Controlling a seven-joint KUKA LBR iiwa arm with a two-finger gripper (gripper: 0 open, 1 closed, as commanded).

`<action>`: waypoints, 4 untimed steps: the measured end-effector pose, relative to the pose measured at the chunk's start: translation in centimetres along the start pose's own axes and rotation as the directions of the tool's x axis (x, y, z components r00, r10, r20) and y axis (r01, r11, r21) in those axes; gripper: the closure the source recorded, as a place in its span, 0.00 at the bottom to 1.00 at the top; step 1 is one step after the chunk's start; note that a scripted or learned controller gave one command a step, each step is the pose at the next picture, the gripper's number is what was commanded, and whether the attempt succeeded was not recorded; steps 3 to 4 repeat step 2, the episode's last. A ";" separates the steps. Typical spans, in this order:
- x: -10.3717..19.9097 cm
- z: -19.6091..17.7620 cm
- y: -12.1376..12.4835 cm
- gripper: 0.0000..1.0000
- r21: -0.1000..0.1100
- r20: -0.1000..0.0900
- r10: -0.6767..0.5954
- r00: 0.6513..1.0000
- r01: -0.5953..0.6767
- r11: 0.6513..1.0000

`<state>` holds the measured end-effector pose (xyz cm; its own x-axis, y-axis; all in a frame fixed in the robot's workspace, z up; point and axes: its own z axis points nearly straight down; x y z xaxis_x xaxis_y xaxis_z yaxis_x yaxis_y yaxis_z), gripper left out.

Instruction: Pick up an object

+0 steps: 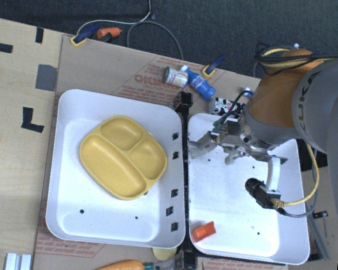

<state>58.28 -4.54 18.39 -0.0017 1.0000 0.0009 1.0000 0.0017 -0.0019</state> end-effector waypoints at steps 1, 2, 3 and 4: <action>-6.0 4.0 5.6 0.00 -0.003 0.003 0.003 1.000 -0.003 1.000; -5.9 8.9 8.6 0.00 0.000 0.002 -0.001 1.000 0.001 1.000; -5.9 8.9 8.6 0.00 0.000 0.002 -0.001 1.000 0.001 1.000; -5.9 8.9 8.6 0.00 0.000 0.002 -0.001 1.000 0.001 1.000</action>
